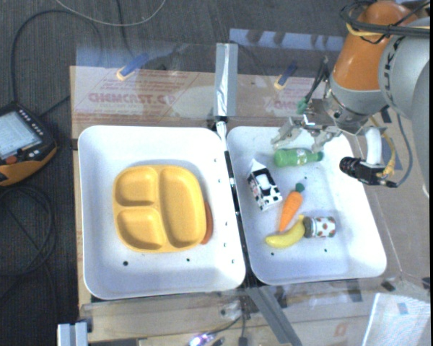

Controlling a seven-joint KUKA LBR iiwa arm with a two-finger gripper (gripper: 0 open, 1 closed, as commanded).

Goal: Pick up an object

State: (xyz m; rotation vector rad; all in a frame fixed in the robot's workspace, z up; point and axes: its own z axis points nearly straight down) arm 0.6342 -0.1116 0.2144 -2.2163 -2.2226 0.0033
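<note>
End effector (pixel 305 137) sits over the back of the right bin (pixel 361 254), fingers spread, nothing between them. I see a green bottle (pixel 298 156) lying just under the fingertips. Further out: milk carton (pixel 263 186), carrot (pixel 291 206), banana (pixel 285 238), small can (pixel 320 226). Left bin (pixel 101 265) holds a yellow divided tray (pixel 159 207).

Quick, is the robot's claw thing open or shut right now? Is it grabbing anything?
End effector: open, fingers spread above the green bottle, holding nothing.

Yellow tray (pixel 161 209), orange carrot (pixel 291 207), green bottle (pixel 297 156)
</note>
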